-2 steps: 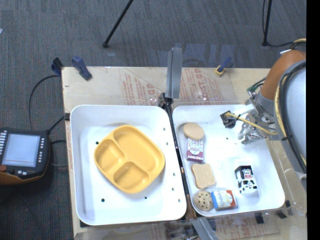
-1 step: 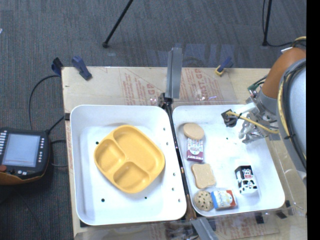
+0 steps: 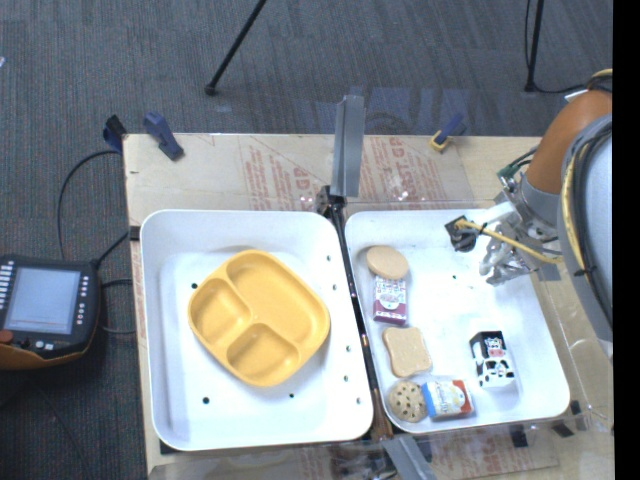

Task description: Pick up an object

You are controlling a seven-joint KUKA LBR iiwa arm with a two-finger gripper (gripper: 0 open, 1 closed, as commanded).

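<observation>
Hovering at the right bin's (image 3: 552,363) far edge, our gripper (image 3: 500,264) holds nothing; its spread we cannot tell. We should centre over the carton (image 3: 492,358) below before descending.
</observation>
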